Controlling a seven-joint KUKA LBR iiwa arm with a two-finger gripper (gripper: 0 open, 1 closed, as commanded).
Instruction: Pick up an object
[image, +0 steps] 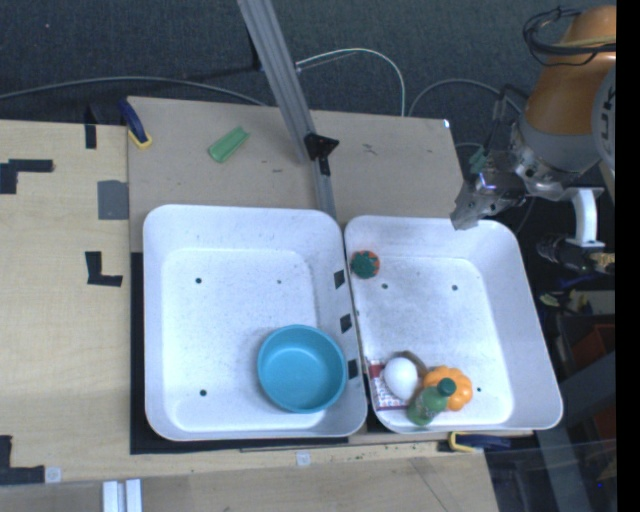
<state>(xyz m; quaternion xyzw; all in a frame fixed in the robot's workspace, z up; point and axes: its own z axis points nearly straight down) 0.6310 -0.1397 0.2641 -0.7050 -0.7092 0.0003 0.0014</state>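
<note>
Desk (60, 300): tan, black tape marks on the left part, takes up most of the view.

Left bin (180, 240): white, shallow, centre of view. Right bin (500, 300): white, touching the left bin along their shared edge.

Arm (570, 90): grey with an orange band, top right corner, reaching toward the far right corner of the right bin. Cables loop behind it.

Grey pole (285, 80): slants down from the top edge to the gap between the bins' far edges, black clamp near its lower end.

Bowl (300, 368): blue, upright, in the left bin at its near right corner, close to the wall.

Gripper (468, 215): dark, pointing down-left, over the far rim of the right bin, well apart from every object. Nothing seen between the fingers; too small and dark to tell whether they are wide or narrow.

Near left corner of the right bin, a cluster:
- white egg (401, 377), leftmost
- orange fruit (449, 389), just right of the egg, touching or nearly so
- green item (428, 404), in front of both, against the orange fruit; shape unclear
- a flat reddish patch under them, partly hidden

Small ball (365, 264): green and red, alone at the far left of the right bin, beside the wall, well apart from the cluster.

Green block (228, 144): on the desk behind the left bin.

Blue-and-yellow clip (133, 122): on the desk's far left edge, behind the bins.
</note>
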